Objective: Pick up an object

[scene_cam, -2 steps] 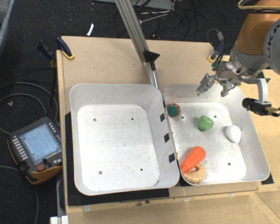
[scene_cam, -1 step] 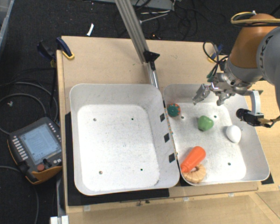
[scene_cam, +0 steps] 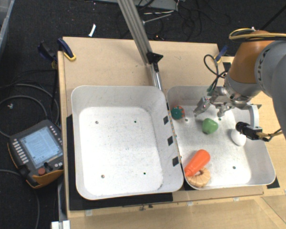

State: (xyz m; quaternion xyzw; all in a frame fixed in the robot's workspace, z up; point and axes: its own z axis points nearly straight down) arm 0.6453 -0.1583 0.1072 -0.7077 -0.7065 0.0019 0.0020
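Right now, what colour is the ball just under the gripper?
Green. The ball sits in the right bin, clearest in the camera view.

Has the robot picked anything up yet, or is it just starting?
Nothing looks lifted yet. The green ball, orange carrot and the other toys all lie on the right bin floor. The hand hangs open just above the green ball, gripping nothing. The whole pick remains: lowering, closing, lifting.

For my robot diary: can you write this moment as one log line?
pincer: open, above round green ball | holding: nothing | right white bin: orange plastic carrot
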